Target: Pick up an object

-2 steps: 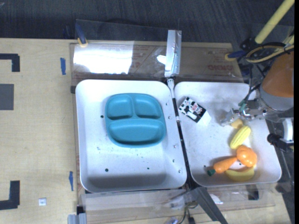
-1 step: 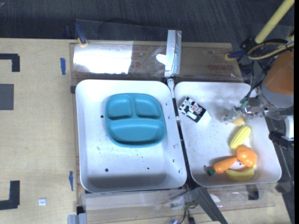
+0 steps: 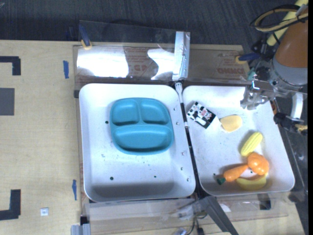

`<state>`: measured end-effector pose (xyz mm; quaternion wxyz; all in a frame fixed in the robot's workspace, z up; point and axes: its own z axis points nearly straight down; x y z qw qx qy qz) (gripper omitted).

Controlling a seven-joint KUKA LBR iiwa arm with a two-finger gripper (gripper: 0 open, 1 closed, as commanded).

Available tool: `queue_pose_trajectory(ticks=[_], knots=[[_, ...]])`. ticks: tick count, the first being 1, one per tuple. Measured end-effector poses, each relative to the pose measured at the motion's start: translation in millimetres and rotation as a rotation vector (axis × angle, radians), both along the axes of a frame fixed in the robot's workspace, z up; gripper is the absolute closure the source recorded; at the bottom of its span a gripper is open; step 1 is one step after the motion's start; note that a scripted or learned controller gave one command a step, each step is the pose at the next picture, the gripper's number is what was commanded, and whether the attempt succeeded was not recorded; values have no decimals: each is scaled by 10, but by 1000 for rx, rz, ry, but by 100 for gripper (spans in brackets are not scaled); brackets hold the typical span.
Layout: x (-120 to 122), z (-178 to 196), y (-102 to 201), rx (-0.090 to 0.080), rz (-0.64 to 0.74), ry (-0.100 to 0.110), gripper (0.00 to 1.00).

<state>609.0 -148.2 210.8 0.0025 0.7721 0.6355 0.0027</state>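
A sky-blue plastic divided plate point(image 3: 142, 125) lies in the left shallow white plastic bin point(image 3: 93, 146), whose floor carries a few small dark specks. In the right shallow white plastic bin point(image 3: 281, 155) lies a small flat card printed in a black-and-white blotched pattern point(image 3: 201, 115). Near it is a pale yellow rounded toy piece point(image 3: 231, 123) and a brighter yellow corn-shaped toy point(image 3: 251, 143). An orange toy carrot with a dark green tip point(image 3: 236, 173) rests by an orange rounded toy fruit point(image 3: 258, 164) and a yellow banana-like toy point(image 3: 252, 182). The light tan wooden bench point(image 3: 34, 146) bears black square markings and short blue tape strips. The grey robot arm with its orange band point(image 3: 292, 50) shows yellow cables above.
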Motion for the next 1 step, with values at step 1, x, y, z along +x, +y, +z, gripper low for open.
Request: queue_pose_trajectory(ticks=[1], knots=[[-16, -29, -13, 0, -2, 6, 0]])
